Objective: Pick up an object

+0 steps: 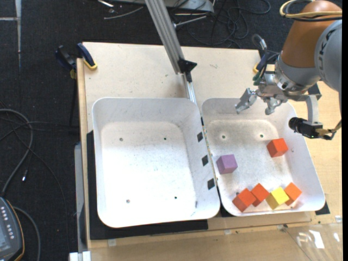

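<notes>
The gripper (256, 105) hung over the far edge of the right bin (311, 170), its two fingers (244, 101) spread apart with nothing between them. The grey arm (315, 42) reached in from the right, its orange band above the wrist. All the blocks lay on the floor of the right bin, well apart from the gripper. A purple cube (227, 163) sat near the bin's left wall, about midway between far and near. A red-orange cube (277, 147) lay alone toward the right side, nearest of all to the gripper though still clear of it. Along the near edge four blocks were bunched in a row: a red cube (244, 199) at the left, an orange-red cube (260, 192) touching it, then a yellow cube (278, 197), and an orange cube (292, 192) at the right end. The left bin (103, 145) stood just beside the right one, their rims overlapping along the middle. A slanted metal rail (164, 29) ran down from the far side toward the bins' junction.
</notes>
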Robot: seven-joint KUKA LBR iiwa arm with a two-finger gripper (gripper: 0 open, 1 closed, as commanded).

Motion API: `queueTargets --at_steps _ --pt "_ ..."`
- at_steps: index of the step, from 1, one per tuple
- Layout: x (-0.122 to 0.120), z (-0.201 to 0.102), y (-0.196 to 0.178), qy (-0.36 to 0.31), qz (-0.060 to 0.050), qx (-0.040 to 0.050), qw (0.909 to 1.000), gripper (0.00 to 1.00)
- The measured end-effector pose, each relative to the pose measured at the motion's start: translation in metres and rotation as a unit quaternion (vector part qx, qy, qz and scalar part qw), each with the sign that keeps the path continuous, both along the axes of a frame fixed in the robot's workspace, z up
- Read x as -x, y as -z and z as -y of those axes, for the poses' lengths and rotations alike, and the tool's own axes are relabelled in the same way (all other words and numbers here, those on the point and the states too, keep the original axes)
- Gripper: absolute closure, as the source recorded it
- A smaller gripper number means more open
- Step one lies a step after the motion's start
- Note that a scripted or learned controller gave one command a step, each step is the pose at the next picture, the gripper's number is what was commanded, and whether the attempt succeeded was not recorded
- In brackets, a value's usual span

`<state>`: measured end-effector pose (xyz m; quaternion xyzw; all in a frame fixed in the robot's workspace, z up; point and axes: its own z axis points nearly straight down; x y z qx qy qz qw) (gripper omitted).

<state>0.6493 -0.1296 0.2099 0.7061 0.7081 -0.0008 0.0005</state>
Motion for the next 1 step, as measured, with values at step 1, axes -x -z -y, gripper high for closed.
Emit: queueTargets --at_steps 1 --pt "0.0415 0.0422 0.0930 -0.001 0.002 -0.0004 1.0000 0.00"
